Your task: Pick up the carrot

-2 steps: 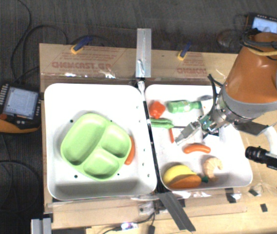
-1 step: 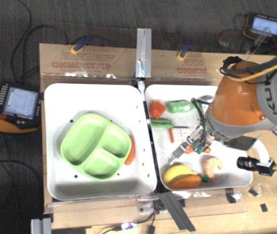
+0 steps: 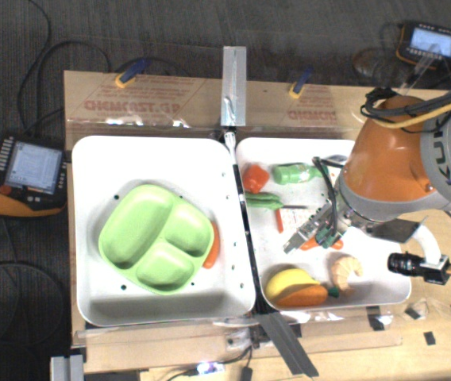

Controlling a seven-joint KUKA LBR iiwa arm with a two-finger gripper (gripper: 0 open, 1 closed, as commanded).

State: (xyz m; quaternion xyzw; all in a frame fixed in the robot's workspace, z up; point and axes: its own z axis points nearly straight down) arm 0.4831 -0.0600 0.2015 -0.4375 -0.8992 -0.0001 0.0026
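Where gripper (image 3: 314, 236) hovers, carrot (image 3: 318, 244) small, orange; partly hidden.

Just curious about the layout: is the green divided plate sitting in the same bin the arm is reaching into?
No, the green plate lies in the left bin, while the arm works over the right bin.

The carrot (image 3: 211, 248) shows as an orange sliver, mostly hidden behind the green plate (image 3: 156, 236). The arm (image 3: 396, 169) covers the right bin's (image 3: 289, 151) far-right part.
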